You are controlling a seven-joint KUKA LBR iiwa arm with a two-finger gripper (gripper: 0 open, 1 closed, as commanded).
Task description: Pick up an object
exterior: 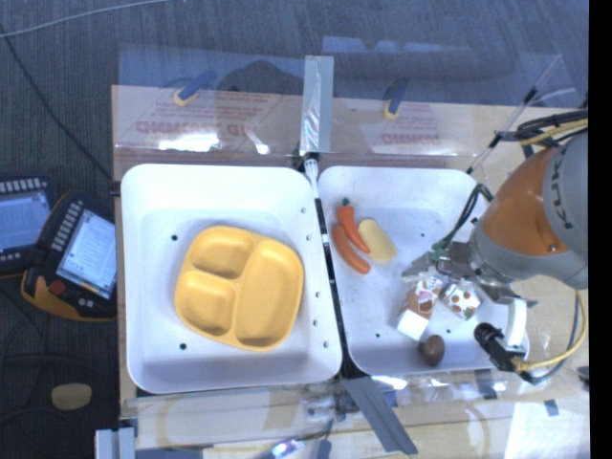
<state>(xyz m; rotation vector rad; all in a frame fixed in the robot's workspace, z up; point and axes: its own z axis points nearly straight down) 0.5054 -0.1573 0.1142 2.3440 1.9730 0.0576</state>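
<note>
Right bin (382, 185), white, smooth plastic: two carrots (350, 239), a pale yellow rounded piece (377, 240), a white cube (412, 325), a brown ball (431, 349) and small printed packets (459, 300) are being held here, crowded together. The hand (435, 273) is being lowered over that cluster; its state cannot be told. Risk is being judged: a neighbour being nudged, or a glossy round item slipping out. Left bin (143, 285): a yellow divided tray (239, 287) is being kept
</note>
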